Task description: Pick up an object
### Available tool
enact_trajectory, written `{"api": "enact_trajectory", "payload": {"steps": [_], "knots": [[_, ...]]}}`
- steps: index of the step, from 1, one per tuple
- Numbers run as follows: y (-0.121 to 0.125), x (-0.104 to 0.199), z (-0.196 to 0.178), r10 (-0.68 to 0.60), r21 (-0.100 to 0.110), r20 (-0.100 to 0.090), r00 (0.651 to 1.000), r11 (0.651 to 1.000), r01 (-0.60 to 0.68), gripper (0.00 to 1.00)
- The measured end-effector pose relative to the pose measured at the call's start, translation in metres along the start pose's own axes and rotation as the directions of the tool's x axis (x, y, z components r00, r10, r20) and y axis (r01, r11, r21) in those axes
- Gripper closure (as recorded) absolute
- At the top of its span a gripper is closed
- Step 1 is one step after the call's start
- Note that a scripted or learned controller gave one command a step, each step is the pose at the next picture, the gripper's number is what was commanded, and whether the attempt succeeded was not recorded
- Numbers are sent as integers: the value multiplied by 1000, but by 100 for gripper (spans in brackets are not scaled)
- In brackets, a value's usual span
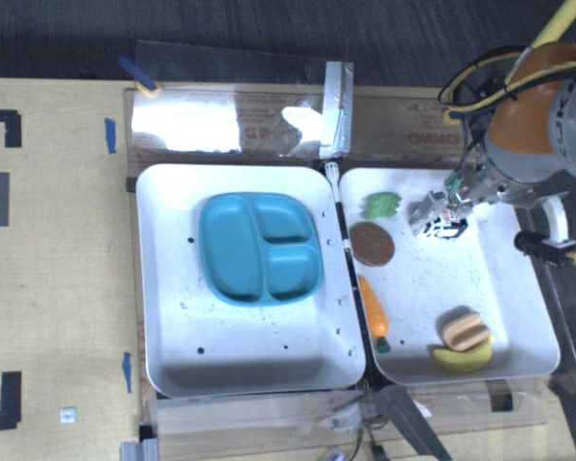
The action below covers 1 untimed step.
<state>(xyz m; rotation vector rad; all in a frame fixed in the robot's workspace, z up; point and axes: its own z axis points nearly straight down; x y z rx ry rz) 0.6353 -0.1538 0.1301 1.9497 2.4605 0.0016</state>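
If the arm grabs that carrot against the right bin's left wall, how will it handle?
The carrot looks tapered and smooth, so it may slip or roll. It lies tight against the right bin wall, so fingers may not fit around it. Probably light, stiff plastic.

Two white bins (pixel 163 257) look like smooth, slightly glossy plastic. A blue divided tray (pixel 259 248) has a matt plastic sheen. The bench (pixel 48 305) appears pale, unfinished wood. At twelve o'clock, a clear sheet (pixel 230 113) shines with glare beside a metal strip (pixel 336 109).
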Motion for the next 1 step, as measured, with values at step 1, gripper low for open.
{"api": "enact_trajectory", "payload": {"steps": [1], "knots": [[17, -11, 17, 14, -27, 14, 1000, 1000, -13, 0]]}}
